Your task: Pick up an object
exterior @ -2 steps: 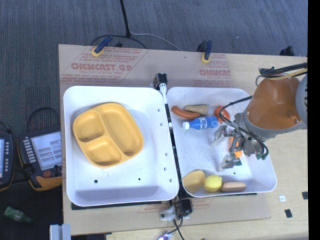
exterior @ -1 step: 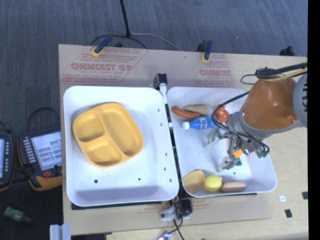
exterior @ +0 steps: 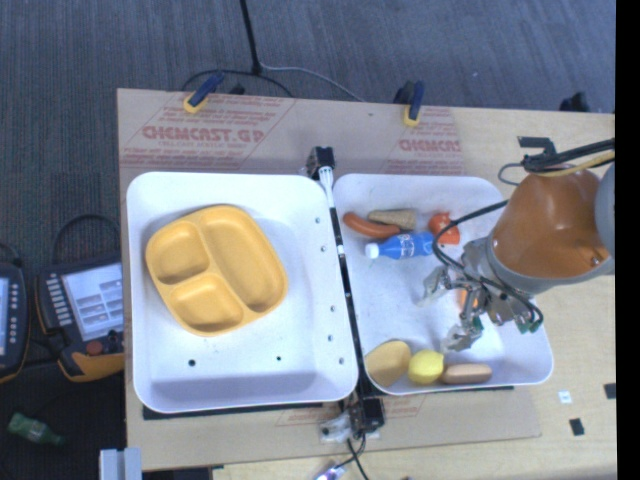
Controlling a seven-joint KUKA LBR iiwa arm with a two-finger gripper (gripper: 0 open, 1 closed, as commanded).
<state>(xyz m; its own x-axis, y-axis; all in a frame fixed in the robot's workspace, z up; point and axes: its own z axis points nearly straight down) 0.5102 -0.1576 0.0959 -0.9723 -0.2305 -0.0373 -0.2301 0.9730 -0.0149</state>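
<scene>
Bins sit side by side on the desk: a yellow divided plate [exterior: 213, 267] in the left bin [exterior: 160, 373], food items in the right. The fingers [exterior: 458, 313] hang spread and empty over the right bin [exterior: 400, 288]; the lemon [exterior: 425, 367] lies just below-left.

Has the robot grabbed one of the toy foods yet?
Not yet, as far as I can see. Done: the gripper has reached into the right bin. In hand: nothing I can see. Left: pick something, perhaps the lemon or blue bottle, which lie untouched.
</scene>
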